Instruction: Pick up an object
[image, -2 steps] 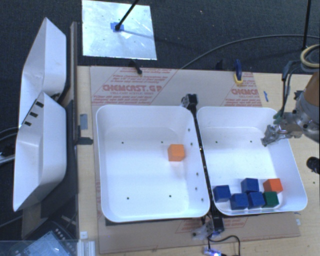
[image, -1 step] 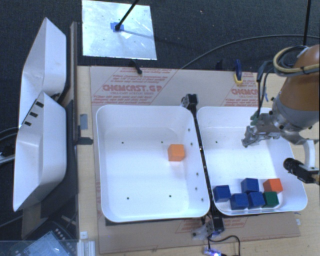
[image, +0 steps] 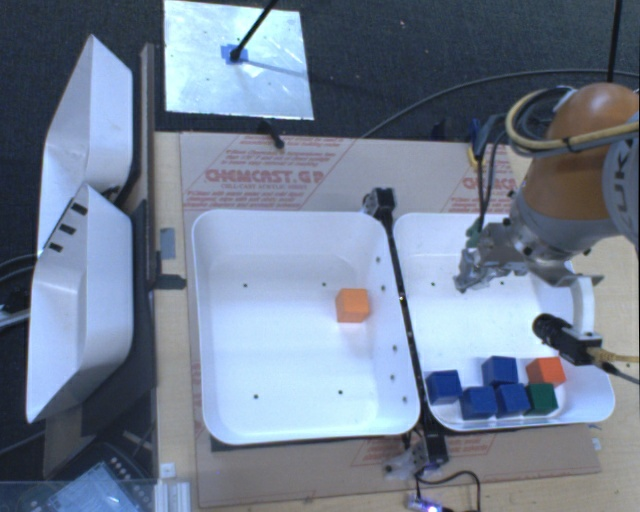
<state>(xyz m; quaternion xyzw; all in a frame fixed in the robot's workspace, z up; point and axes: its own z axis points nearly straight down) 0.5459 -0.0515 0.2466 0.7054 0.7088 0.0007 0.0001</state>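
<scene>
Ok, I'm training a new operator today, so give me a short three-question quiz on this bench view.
1. True or false: the orange block lies in the left bin.
2. How many blue blocks sit in the right bin?
3. The gripper hovers over: A) the left bin, B) the right bin's far half, C) the block cluster.

Key: 1 true; 2 four; 3 B.
</scene>
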